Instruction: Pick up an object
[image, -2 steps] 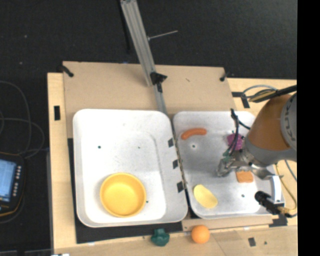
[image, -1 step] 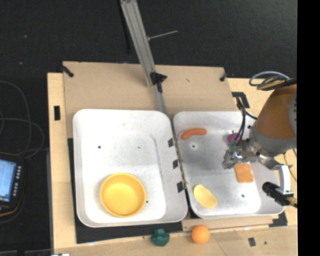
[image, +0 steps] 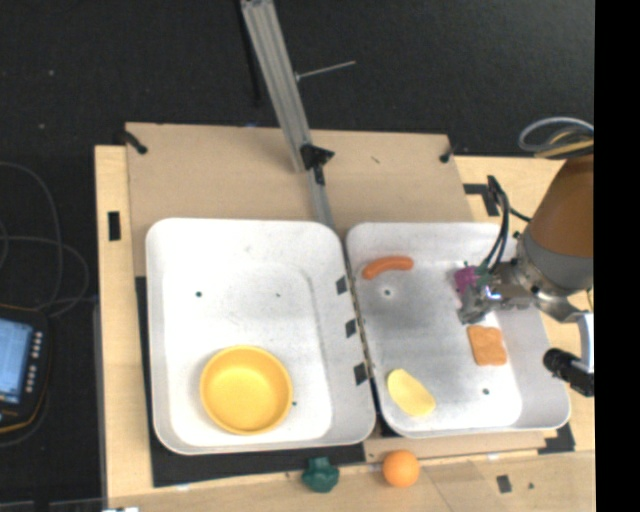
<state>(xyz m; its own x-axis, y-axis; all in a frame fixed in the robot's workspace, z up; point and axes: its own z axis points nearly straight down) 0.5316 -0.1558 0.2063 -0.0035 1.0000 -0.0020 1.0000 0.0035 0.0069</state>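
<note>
In the right bin (image: 430, 330) lie an orange sausage-shaped piece (image: 387, 266) near the back left, a pale yellow oval piece (image: 410, 392) at the front left, and an orange-brown slab (image: 488, 345) at the right. A small magenta object (image: 466, 277) sits right by the gripper. My gripper (image: 476, 300) hangs over the right side of this bin, just above the orange-brown slab and beside the magenta object. The left bin (image: 240, 290) holds a yellow bowl (image: 246, 388) at its front.
An orange ball (image: 400, 468) and a dark green object (image: 320, 475) rest on the bench in front of the bins. A slanted metal rail (image: 285, 100) runs from the top down to the gap between the bins. Cables trail at the arm's wrist.
</note>
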